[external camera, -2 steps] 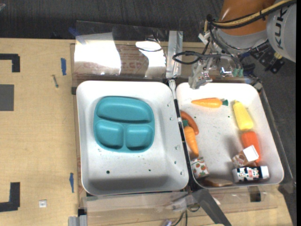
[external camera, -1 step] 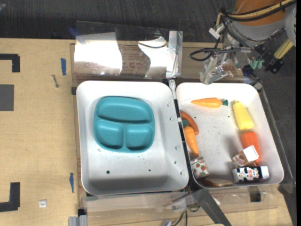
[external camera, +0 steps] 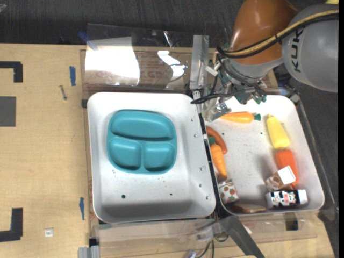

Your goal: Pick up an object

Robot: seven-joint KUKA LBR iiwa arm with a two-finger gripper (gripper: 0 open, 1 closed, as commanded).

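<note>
My gripper [external camera: 224, 105] hangs over the far left corner of the right bin [external camera: 309, 144], under the orange band of the arm. An orange carrot [external camera: 240, 117] lies just to its right on the bin floor. A second carrot [external camera: 217, 157] rests along the bin's left wall. A yellow corn-like piece [external camera: 277, 131] and an orange-red piece [external camera: 285, 160] lie toward the right side. Near the front sit a small black-and-white bottle [external camera: 288, 198], a white-labelled block [external camera: 281, 177] and a small patterned cup [external camera: 228, 191].
The left bin [external camera: 102, 198] holds a teal divided plate [external camera: 142, 141]. A clear plastic sheet [external camera: 134, 63] lies behind the bins. The wooden bench [external camera: 37, 144] stretches to the left. The arm's grey body [external camera: 317, 42] fills the upper right.
</note>
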